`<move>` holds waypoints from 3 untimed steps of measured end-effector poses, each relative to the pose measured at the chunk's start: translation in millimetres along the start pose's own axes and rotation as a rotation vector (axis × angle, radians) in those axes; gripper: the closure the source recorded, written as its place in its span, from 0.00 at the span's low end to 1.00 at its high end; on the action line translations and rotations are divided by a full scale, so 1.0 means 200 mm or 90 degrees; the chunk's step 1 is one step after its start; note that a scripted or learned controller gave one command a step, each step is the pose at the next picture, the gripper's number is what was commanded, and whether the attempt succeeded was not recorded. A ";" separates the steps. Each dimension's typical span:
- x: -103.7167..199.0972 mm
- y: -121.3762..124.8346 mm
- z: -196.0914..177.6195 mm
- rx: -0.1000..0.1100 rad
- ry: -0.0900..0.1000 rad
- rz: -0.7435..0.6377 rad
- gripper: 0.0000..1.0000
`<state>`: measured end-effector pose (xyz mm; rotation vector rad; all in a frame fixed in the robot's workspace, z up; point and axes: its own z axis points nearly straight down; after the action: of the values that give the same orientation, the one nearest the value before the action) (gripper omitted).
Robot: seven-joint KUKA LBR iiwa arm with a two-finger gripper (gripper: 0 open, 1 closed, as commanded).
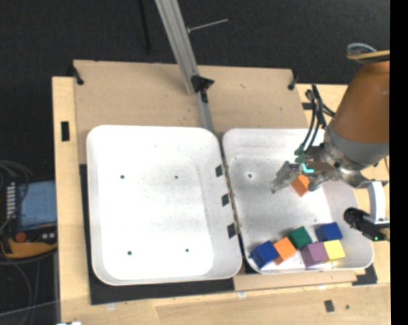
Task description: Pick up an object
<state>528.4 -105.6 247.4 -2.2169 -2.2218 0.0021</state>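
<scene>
My gripper (297,180) hangs over the middle of the right bin (258,202), below the grey and orange arm (363,114). A small orange block (300,185) sits between its fingers, and the gripper is shut on it. One grey finger (283,178) juts to the left of the block. Several other blocks lie along the bin's near edge: a blue one (264,252), an orange one (284,248), a green one (299,237), a purple one (315,253), a yellow one (335,250) and a second blue one (329,232).
The left bin (156,202) sits beside the right one, with small clips along their shared wall (226,198). A metal rail (180,39) slants up from between the bins. A blue box and cables (28,212) lie off the bench at left.
</scene>
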 end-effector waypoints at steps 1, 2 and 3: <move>0.00 0.00 -0.01 -0.003 -0.001 0.002 0.00; -0.01 0.02 0.30 0.002 -0.001 0.003 0.00; 0.01 0.01 0.61 0.002 -0.001 0.003 0.00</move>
<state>530.2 -103.5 124.7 -2.2210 -2.2157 0.0076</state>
